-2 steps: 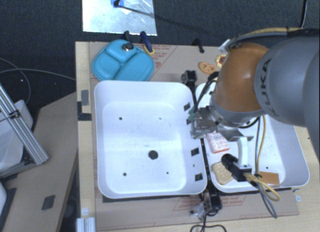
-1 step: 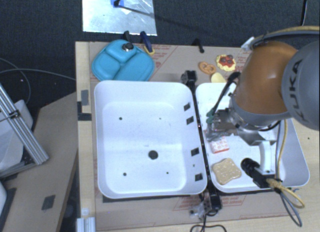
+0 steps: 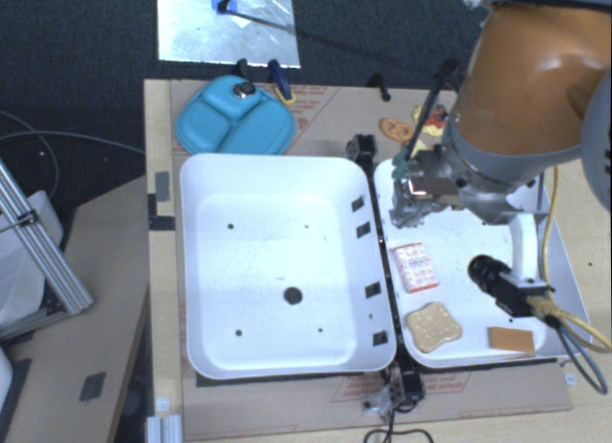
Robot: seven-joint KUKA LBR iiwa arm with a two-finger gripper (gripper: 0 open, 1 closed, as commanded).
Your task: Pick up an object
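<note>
bins – 2 (image 3: 277, 168) (image 3: 564, 283) | packet – 1 (image 3: 415, 267) | cracker – 1 (image 3: 433, 325) | block – 1 (image 3: 510, 339)

arm (image 3: 535, 77): showing a broad, glossy orange band that is catching pale highlights
wrist (image 3: 478, 168): sitting below the band as a rounded grey collar
gripper (image 3: 413, 204): showing as a small cluster of metal parts, glinting silver with dark gaps
cables (image 3: 564, 321): running as yellow and grey strands beside a white bracket (image 3: 524, 245)
black fitting (image 3: 497, 283): sticking out as a dark cylinder
</note>
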